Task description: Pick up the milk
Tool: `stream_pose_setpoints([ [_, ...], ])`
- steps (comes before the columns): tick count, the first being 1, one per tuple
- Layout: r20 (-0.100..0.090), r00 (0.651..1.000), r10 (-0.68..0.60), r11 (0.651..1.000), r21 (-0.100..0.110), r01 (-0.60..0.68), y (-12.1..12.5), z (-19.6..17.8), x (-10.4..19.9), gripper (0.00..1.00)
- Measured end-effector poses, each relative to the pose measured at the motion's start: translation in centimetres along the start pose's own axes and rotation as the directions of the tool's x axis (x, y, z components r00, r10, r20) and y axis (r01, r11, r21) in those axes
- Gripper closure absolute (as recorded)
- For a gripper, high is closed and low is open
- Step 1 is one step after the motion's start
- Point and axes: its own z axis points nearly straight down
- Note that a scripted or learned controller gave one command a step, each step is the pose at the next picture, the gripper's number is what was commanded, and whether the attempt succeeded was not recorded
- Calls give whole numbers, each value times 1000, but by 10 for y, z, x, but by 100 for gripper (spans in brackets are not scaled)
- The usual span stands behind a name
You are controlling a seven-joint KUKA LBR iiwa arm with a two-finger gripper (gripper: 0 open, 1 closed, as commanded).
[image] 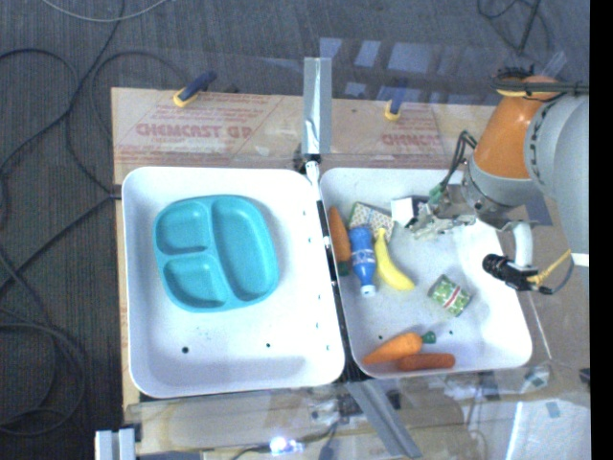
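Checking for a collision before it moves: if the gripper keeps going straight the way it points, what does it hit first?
The gripper points left across the right bin. First in line looks like the small white carton just beyond its tip, then the banana. Height is unclear, so it may pass above.

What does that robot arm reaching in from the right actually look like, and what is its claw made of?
The arm is a thick, rounded tube in pale grey, with a bright orange band just above the wrist. Below the band sits a darker grey wrist block, and thin dark cables loop along its side. The claw looks like a small cluster of grey and black metal parts; its details are too small to make out.
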Motion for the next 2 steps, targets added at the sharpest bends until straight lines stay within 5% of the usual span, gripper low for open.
stream_pose_setpoints([
  [1, 0, 996, 91, 996, 13, -91, 5, -127, 34, 100],
  [2, 0, 996, 92, 996, 14, -92, 5, -126, 33, 0],
])
